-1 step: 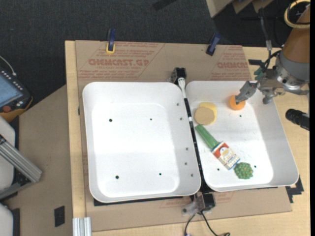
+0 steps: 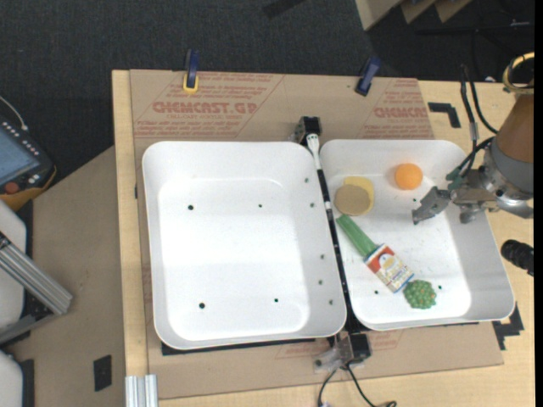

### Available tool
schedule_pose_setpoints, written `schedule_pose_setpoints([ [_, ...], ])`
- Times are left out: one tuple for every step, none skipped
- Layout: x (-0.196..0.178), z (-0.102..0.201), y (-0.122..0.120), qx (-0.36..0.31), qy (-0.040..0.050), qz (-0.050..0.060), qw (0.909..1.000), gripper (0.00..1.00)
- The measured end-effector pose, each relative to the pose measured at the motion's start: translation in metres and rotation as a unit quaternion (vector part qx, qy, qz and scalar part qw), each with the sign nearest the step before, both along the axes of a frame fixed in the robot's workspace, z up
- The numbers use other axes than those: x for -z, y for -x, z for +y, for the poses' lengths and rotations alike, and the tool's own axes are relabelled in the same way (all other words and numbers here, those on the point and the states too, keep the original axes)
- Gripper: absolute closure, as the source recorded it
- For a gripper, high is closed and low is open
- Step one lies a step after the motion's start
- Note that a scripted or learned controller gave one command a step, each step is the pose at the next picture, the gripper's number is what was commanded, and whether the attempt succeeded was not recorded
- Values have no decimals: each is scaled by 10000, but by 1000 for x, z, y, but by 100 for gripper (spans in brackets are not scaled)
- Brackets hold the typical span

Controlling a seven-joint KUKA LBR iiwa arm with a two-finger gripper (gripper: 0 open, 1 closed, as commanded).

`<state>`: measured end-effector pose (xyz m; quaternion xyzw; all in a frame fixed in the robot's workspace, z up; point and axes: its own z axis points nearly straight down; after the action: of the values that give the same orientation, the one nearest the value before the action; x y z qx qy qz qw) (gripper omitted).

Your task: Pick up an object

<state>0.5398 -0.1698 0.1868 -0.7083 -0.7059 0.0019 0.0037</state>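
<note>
Right bin (image 2: pixel 475 303), right half of frame: orange ball (image 2: pixel 408 176), tan round block (image 2: pixel 354 196), green-handled brush (image 2: pixel 386 265) along the lower middle. Gripper (image 2: pixel 448 207) at the bin's right side, beside the ball; fingers apart, clamped on nothing. Left bin (image 2: pixel 170 168) adjoins.

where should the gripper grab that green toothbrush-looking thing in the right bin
Probably the bare green handle, from above, fingers across its narrow width. It lies flat and diagonal; the handle's upper end is close to the tan round block, so grip mid-handle, above the label.
</note>
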Motion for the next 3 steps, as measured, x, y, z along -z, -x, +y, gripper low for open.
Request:
schedule_pose_setpoints([
  [-12,0,-4,-12,20,-53,10000,100],
  [-41,-58,52,13,16,-33,10000,100],
  [-265,-55,57,-27,59,-142,9999,100],
])
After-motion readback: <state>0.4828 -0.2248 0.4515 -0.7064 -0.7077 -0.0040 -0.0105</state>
